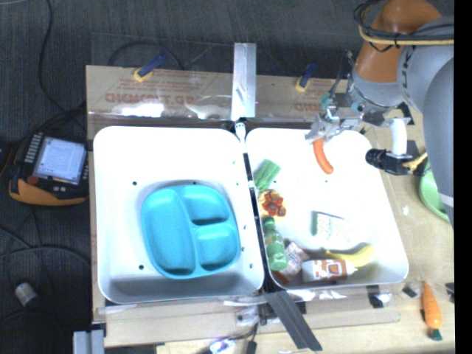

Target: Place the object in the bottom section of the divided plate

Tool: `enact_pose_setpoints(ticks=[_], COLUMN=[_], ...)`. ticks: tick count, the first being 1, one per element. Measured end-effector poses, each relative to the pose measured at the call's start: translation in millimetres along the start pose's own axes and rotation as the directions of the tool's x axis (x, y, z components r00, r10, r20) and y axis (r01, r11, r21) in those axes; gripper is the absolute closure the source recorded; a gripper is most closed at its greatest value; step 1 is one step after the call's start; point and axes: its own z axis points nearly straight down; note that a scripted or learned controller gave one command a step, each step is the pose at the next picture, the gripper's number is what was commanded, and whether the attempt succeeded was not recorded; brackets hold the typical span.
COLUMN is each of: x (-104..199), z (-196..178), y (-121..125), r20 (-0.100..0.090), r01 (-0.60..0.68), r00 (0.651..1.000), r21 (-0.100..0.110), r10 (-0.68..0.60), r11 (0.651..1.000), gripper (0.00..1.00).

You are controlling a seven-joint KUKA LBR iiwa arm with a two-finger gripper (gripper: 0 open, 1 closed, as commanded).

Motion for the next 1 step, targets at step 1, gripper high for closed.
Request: enact_pose_setpoints(ticks=[1], x=[75.6], z=[11.6], y=[-53.0], r20=[-0.005], r01=[0.254], r00=[0.967], r21=[-0.002], r10=[-0.254], r11=[0.967], gripper=[1.00])
